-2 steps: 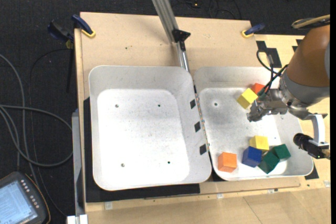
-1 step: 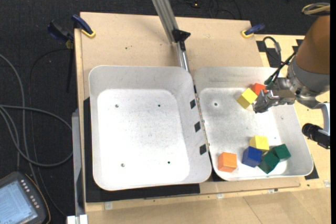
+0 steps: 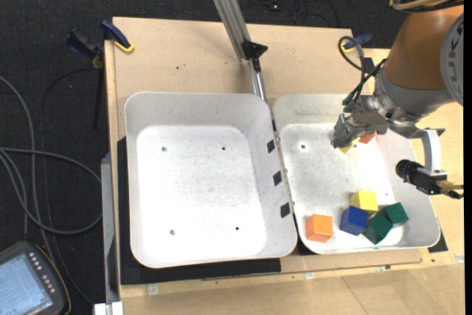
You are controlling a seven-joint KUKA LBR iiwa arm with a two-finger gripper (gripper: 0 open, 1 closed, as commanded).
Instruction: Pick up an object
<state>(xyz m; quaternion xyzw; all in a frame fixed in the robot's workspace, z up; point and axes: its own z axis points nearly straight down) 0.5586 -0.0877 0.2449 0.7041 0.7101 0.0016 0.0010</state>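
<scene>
Right bin (image 3: pixel 310 158), near corner: orange block (image 3: pixel 319 227), blue block (image 3: pixel 354 220), yellow block (image 3: pixel 364 200), two green blocks (image 3: pixel 386 221) clustered together. Farther back, gripper (image 3: pixel 346 140) low over bin's far side, small yellow and red bits at its tip. Grip state: can't tell.

Blocks (image 3: pixel 361 219) crowd right bin's (image 3: pixel 310 181) near corner

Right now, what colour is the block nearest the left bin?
Orange block, clearest in the camera view.
</scene>
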